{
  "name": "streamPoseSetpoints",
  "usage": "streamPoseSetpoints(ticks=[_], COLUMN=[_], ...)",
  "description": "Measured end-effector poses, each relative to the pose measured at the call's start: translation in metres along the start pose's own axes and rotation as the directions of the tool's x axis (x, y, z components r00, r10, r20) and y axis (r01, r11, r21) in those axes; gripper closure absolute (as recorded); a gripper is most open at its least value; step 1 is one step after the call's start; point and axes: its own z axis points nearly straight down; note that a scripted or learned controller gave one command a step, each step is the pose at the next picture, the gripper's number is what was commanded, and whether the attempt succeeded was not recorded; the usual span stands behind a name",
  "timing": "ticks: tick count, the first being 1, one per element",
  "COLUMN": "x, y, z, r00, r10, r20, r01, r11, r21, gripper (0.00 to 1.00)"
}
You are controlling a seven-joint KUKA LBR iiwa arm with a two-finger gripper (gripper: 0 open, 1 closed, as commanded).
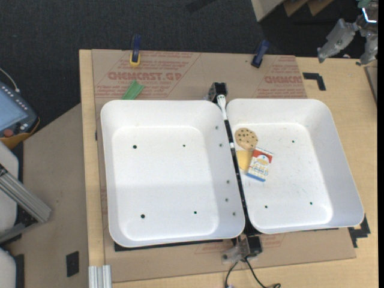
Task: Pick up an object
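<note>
Three small things lie together at the left side of the right bin (336,161). They are a round speckled cookie (245,138), a pale yellow wedge (242,158) under it, and a small red, white and blue box (260,164). My gripper (342,57) hangs at the far right corner of the bench, beyond the right bin's back rim and well away from these things. Its two fingers stand apart with nothing between them, so it is open.
The left bin (114,161) lies beside the right one, with a black strip (231,155) along the seam. On the brown board behind are a green piece (132,90) and two clamps (135,50) (260,53).
</note>
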Motion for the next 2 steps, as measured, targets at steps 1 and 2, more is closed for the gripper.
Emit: streamPoseSetpoints(ticks=[1, 2], x=[-0.073, -0.012], y=[-0.072, -0.017], z=[-0.055, -0.048], r00=[1.0, 1.0], r10=[0.002, -0.015], r20=[0.0, -0.005], r01=[-0.002, 0.015], r11=[1.0, 1.0], r21=[0.009, 0.014], gripper=[0.0, 0.0])
